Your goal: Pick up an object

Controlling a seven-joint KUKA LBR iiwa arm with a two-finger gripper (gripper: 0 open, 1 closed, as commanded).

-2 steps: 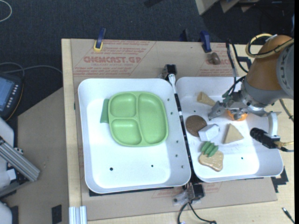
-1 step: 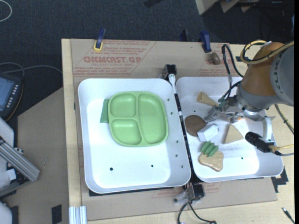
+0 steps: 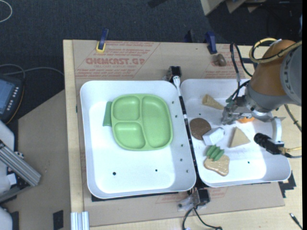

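You had the hand (image 3: 233, 115) low inside the right bin (image 3: 273, 169), near its far half, with the grey and orange arm (image 3: 273, 80) coming in from the right above it. I could not tell how the hand was set, nor could I see any object held in it, so I judged the pick as not yet done. The candidates all lay within reach of it: a tan wedge (image 3: 210, 101) just to the hand's left toward the far wall, a small orange piece (image 3: 245, 120) right beside the hand on its right, a second tan wedge (image 3: 238, 138) just nearer the camera than the hand, a white block (image 3: 213, 136) below and to its left, and a brown disc (image 3: 199, 126) further left, touching or nearly touching that block. Nearer still to the camera sat a green ribbed piece (image 3: 215, 152) resting against a tan cracker-like piece (image 3: 218, 165). Well off to the hand's left, the left bin (image 3: 96, 128) held a green divided plate (image 3: 142, 121). Which object the hand was aimed at was unclear; the orange piece and the nearer wedge looked closest. What remained, as I judged it, was the whole grasp: settle over one object, take hold, and lift it clear of the bin.
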